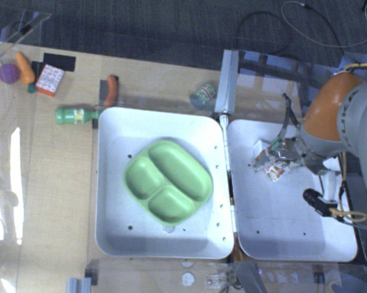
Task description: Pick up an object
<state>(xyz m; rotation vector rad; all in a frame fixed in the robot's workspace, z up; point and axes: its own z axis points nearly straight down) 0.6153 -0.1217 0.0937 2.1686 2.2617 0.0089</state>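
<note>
A green divided plate (168,181) lies tilted in the middle of the left bin (110,232). In the right bin (290,239), a small white and orange packet (274,172) sits near the bin's upper left part. My gripper (272,155) hangs right over this packet, reaching in from the right under the orange-banded wrist. It is close to or touching the packet, and the view is too small to show a grasp.
Outside the bins on the bench lie a green bottle (75,115), a red-orange handle (112,90), a small patterned box (49,80), a toy carrot (25,67), a purple ball (9,73) and a greenish jar (204,95). A metal divider (227,178) separates the bins.
</note>
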